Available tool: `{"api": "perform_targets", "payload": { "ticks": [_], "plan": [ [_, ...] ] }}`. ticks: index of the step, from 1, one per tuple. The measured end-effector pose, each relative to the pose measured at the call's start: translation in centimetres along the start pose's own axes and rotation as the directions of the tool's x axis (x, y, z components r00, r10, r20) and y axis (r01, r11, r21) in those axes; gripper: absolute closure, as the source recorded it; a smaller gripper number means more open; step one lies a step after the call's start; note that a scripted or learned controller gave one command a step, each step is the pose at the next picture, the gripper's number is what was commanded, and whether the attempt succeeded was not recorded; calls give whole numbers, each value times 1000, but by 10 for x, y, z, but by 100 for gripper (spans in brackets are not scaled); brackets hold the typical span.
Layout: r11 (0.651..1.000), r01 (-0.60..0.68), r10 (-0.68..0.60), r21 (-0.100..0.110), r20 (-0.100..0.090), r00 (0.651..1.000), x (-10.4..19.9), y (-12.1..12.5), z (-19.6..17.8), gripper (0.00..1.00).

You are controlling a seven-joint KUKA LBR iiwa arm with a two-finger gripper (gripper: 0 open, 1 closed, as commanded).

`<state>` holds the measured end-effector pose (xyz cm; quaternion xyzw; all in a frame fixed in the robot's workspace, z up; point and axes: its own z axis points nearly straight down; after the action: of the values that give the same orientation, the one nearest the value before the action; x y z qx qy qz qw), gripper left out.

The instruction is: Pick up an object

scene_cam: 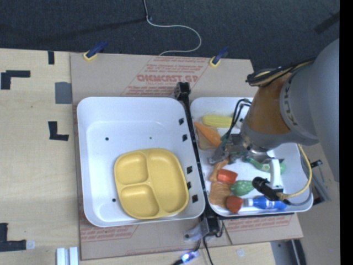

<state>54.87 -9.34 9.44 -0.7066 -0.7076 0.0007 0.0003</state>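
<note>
From my seat I see a wooden bench (33, 164) with a cardboard sheet (165, 76) under two white bins, dark fabric behind. The left bin (94, 115) holds a yellow divided plate (150, 182) lying flat toward its front. The right bin (300, 197) is crowded with toys: a corn cob (216, 120) at the back, an orange carrot-like piece (206, 134) beside the divider, a red-orange block (226, 176), a green piece (241, 187), a red piece (234, 204) and a blue marker-like item (267, 205) near the front wall. My arm (270, 115) reaches in from the right, its gripper (225, 154) low over the toys, just above the red-orange block. I cannot tell its state from here
</note>
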Motion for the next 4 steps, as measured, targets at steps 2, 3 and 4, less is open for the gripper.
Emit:
{"api": "perform_targets", "payload": {
  "ticks": [2,3,4],
  "plan": [
    [1000,1,-1,-4,0,1000,-5,-1,-100,100],
    [1000,0,0,-2,-1,1000,-5,-1,-131,100],
    [1000,2,-2,2,-1,1000,20,6,-119,100]
  ]
}}
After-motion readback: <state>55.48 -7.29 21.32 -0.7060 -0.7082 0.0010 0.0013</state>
